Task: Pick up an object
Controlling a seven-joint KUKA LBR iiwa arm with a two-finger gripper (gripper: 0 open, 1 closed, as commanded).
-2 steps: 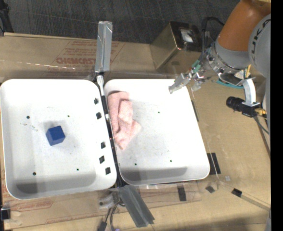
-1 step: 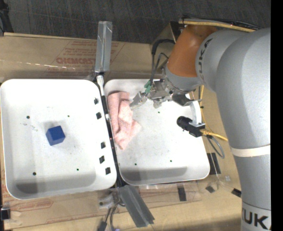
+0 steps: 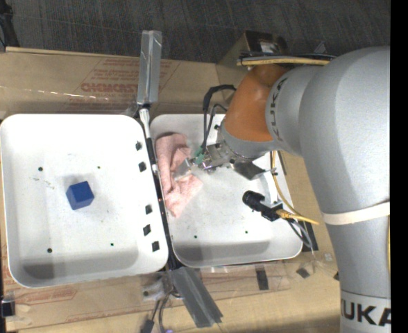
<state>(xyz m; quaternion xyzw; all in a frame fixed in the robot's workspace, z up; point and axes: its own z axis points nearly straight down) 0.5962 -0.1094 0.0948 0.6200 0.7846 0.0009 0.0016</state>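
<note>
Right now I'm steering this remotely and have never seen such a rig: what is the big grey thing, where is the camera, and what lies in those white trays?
The camera is fixed above the bench and looks down at a slant. The big grey shape with the orange band is a KUKA robot arm reaching in from the right. Its gripper sits low in the right bin, at the edge of a crumpled pink cloth lying along that bin's left side. Whether it has hold of the cloth is too small to tell. The left bin holds one small blue cube, untouched.
</note>
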